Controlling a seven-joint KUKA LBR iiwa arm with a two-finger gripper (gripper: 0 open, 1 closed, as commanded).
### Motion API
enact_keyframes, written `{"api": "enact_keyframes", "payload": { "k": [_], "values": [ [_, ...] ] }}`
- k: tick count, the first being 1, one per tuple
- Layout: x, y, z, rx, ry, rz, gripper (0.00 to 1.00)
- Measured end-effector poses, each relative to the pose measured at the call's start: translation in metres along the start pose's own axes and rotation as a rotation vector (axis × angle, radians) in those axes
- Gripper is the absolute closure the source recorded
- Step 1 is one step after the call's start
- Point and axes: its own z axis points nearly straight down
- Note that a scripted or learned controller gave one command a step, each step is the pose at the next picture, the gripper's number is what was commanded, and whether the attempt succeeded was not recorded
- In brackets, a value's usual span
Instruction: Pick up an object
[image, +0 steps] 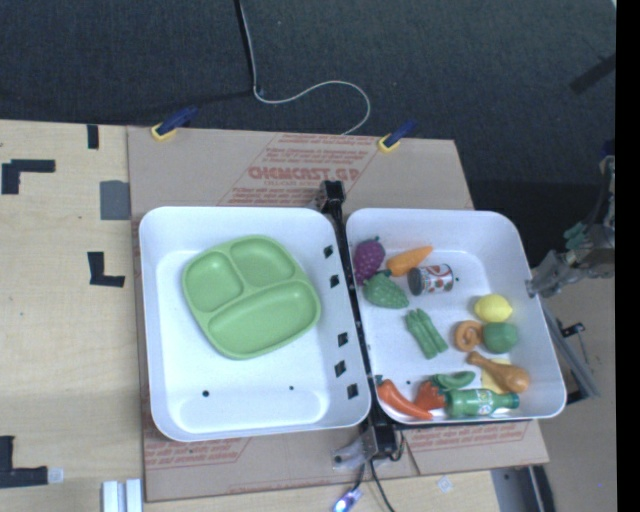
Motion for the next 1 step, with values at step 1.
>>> {"api": "enact_keyframes", "payload": {
  "k": [1],
  "values": [
    [0.0398, -0.029, -0.0855, -0.015, -0.004, -0.005, 1.0]
  ]
}}
